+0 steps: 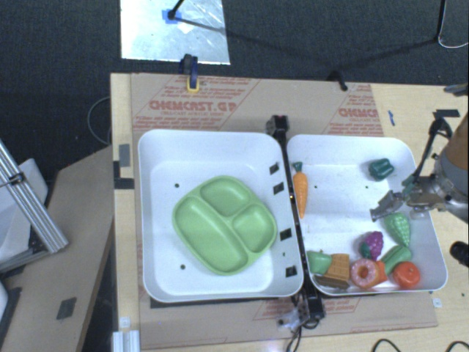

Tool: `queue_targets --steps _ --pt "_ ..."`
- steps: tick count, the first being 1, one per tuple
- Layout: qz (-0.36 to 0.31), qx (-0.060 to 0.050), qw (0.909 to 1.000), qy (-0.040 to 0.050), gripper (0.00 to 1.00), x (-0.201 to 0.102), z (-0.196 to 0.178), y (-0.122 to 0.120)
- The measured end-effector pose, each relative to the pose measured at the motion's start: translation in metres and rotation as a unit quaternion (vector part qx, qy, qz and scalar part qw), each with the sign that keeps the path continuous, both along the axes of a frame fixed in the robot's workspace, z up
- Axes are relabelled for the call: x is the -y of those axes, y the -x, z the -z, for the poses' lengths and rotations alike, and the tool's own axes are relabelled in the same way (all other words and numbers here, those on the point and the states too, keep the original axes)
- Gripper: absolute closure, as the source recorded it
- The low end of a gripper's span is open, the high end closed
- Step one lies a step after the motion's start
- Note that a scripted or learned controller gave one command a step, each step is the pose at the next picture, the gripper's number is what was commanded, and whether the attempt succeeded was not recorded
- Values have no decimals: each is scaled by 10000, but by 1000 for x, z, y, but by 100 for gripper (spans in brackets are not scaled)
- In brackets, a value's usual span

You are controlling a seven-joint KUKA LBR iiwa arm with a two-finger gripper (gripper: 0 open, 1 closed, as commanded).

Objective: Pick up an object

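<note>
Above the right bin (352, 152), gripper (392, 205) (finger state unclear) beside green cone (400, 228).

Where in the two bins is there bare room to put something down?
The right bin has bare floor in its middle, between the carrot, the dark green toy and the hand. Its near edge is crowded: grapes, donut, tomato. The left bin has bare floor around the green plate.

Right bin (344, 156) middle open, toys (366, 259) crowd near edge
</note>
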State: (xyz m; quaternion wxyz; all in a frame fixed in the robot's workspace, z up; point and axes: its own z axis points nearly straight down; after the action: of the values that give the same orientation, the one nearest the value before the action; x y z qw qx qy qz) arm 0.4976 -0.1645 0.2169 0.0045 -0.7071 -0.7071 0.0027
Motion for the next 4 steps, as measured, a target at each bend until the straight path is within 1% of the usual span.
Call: queue_targets --steps 1,2,3,4 --pt "-18 58 10000 15 0 0 -6 -3" --pt "-6 38 10000 7 0 2 37 -1" --pt "-2 33 10000 8 0 10 94 3" --pt "-4 40 10000 6 0 10 135 3"
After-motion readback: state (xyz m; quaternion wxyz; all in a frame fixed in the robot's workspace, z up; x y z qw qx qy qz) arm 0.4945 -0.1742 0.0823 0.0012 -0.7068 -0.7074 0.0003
